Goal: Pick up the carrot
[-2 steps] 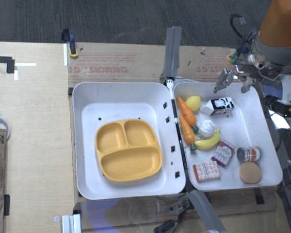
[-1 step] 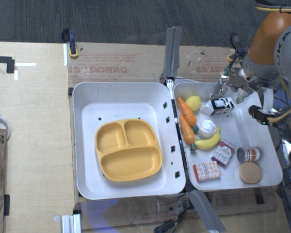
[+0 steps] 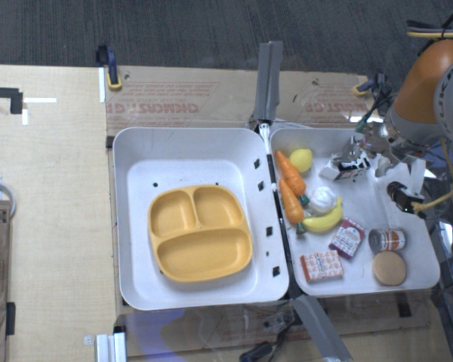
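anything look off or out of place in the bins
Nothing looks spilled or damaged. The can lies on its side in the right bin, and two carrots sit end to end against its left wall.

two white bins (image 3: 128,202), one yellow divided plate (image 3: 201,232), two carrots (image 3: 291,173), one banana (image 3: 325,219), one lemon (image 3: 301,160)

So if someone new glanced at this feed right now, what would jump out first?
Probably the yellow divided plate, alone in the left bin. Next, the clutter in the right bin: two carrots along its left wall, with a lemon and a banana beside them. The arm's hand hovers near that bin's far side.
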`<action>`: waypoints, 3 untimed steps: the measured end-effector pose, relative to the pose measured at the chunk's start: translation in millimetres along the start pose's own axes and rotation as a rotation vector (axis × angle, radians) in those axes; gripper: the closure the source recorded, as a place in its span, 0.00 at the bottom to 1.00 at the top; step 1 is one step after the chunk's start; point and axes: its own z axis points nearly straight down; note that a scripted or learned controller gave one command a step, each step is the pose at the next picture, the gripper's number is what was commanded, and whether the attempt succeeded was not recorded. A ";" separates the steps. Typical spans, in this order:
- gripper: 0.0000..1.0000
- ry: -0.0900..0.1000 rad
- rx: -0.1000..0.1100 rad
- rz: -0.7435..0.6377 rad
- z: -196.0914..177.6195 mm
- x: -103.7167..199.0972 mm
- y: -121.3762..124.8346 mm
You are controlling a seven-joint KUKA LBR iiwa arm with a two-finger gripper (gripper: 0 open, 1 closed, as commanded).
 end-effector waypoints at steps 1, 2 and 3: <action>0.00 0.001 -0.008 0.085 2.0 -38.4 -69.3; 0.00 -0.008 0.026 0.122 -18.9 -37.0 -36.5; 0.00 -0.006 -0.005 0.228 2.7 -36.3 -141.7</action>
